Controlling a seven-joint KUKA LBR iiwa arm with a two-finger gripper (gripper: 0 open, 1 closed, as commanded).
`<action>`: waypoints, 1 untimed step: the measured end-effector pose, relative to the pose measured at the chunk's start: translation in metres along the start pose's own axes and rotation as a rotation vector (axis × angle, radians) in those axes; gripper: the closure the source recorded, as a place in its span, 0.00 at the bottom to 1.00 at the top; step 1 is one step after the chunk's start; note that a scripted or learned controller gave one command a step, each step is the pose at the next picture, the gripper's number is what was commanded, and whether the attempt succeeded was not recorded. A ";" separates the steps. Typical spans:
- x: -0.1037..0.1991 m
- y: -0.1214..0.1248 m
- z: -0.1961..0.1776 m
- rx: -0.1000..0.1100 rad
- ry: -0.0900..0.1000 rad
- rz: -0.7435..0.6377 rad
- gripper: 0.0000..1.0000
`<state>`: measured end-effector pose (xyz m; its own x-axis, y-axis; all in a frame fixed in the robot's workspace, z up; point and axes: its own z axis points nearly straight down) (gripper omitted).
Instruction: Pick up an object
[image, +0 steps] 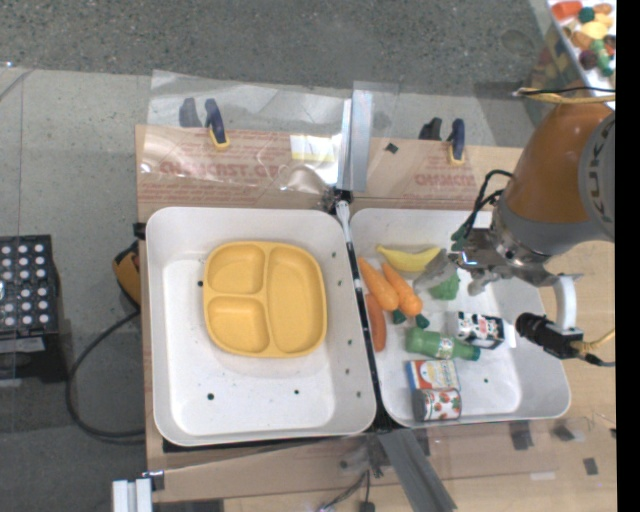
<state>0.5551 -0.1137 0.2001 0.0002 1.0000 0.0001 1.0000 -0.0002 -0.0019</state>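
Observation:
The right bin holds several small objects. A yellow banana lies at its back, with two orange carrots and a thinner one to its left. A green bottle lies on its side near the middle, next to a small black-and-white carton. A box with a tomato picture sits at the front. My gripper hangs low over the bin's back half, just right of the banana. A small green piece lies directly beside and below it.
The left bin holds a yellow divided plate. Blue clamps pin plastic sheeting at the bench's back. A black cable connector sticks out over the right bin's right side. A black crate stands at far left.

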 end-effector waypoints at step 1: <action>-0.031 0.044 0.091 0.000 -0.002 -0.177 0.00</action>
<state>0.5987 -0.1446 0.1094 -0.1761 0.9844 -0.0014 0.9844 0.1761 -0.0025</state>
